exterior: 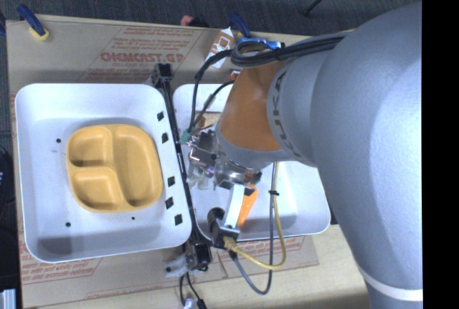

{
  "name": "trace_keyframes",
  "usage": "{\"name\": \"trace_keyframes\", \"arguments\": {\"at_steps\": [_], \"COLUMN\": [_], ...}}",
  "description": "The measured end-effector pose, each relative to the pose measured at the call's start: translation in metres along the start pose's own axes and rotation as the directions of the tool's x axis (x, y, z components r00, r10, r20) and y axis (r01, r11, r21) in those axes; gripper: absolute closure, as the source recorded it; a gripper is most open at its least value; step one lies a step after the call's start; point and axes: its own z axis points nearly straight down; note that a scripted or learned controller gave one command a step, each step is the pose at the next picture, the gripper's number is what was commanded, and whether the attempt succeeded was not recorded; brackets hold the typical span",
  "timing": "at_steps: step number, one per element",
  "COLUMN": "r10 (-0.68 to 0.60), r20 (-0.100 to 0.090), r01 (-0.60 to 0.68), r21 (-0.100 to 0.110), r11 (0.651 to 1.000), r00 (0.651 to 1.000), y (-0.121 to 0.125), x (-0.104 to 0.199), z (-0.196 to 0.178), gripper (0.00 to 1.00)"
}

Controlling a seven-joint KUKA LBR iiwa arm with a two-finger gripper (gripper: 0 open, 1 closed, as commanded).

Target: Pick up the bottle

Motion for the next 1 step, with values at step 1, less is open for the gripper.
{"name": "trace_keyframes", "arguments": {"at_steps": [1], "r10": [-0.097], "r20": [-0.001], "r01": [0.097], "r21": [-0.003], "r11": [0.995], "r00": [0.995], "y": [-0.0036], "x": [0.0091], "z": [-0.0068], "gripper": [1.00]}}
